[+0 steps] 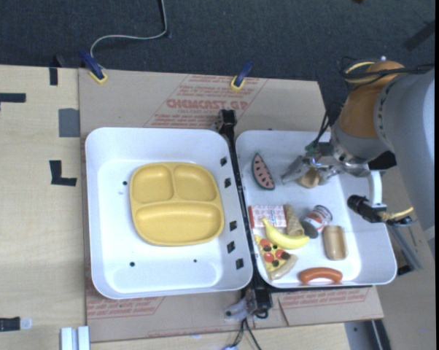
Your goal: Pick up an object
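My gripper (307, 172) hangs low over the back of the right bin (365, 257), its fingers spread open. A small tan food piece (309, 181) lies just below it, between the fingertips, resting on the bin floor. To its left lies a watermelon slice (263, 171). Nearer the front of the same bin are a red-and-white packet (267, 214), a banana (284, 236), a pizza slice (276, 258), a small can (319, 219), a brown bun (335, 242) and a red sausage (320, 275).
The left bin (110, 159) holds a yellow divided plate (177, 203). A black divider ridge (234, 195) separates the two bins. The arm's grey body with its orange band (362, 111) fills the right side above the bin.
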Tool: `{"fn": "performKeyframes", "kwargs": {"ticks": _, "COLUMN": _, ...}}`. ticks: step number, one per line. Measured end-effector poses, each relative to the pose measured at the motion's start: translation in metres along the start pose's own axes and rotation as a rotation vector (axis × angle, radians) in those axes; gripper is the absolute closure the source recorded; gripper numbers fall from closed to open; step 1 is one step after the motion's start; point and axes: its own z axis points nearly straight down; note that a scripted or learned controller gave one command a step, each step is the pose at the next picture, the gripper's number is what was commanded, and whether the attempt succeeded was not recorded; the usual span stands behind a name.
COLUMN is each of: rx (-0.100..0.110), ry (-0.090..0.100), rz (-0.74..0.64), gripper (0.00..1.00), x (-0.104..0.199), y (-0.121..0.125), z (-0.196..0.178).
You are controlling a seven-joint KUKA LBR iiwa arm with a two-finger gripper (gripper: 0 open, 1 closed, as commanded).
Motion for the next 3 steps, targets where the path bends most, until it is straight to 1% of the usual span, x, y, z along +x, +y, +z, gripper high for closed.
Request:
{"fn": "performKeyframes", "kwargs": {"ticks": 1, "rx": -0.001, "ry": -0.003, "rz": -0.001, "gripper": 1.0, "x": -0.001, "y": 0.0, "z": -0.01}}
{"fn": "performKeyframes", "kwargs": {"ticks": 2, "rx": 0.0, "ry": -0.004, "rz": 0.0, "gripper": 0.0, "x": -0.001, "y": 0.0, "z": -0.01}}
{"fn": "performKeyframes", "kwargs": {"ticks": 3, "rx": 0.001, "ry": -0.002, "rz": 0.002, "gripper": 0.0, "x": 0.019, "y": -0.048, "z": 0.0}}
